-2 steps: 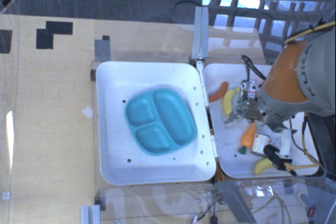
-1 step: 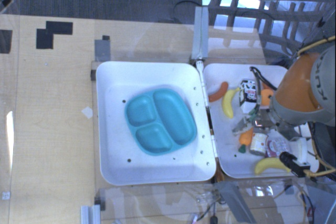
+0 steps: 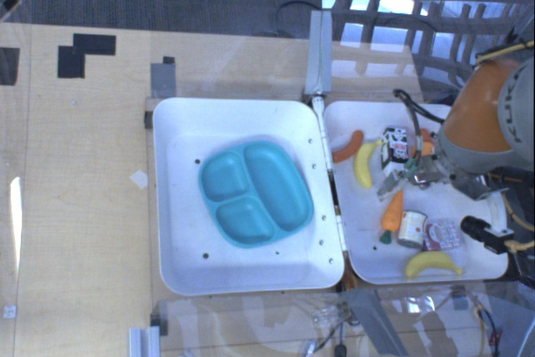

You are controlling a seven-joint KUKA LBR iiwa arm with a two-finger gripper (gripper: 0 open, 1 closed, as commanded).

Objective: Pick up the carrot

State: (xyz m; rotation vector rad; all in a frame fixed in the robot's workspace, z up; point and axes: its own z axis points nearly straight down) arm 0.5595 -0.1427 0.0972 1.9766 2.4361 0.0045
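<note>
A: Where is the carrot [image 3: 393,211] sitting?

B: It is lying in the right bin [image 3: 476,270], just below the gripper [image 3: 399,177], with a can [image 3: 410,229] touching its right side and a banana [image 3: 364,165] up to its left.

A: Is the gripper [image 3: 399,177] gripping it?

B: I am judging not. It is hovering just above the carrot's top end, and I cannot tell whether it is spread or closed. The lift is all left to do.
</note>
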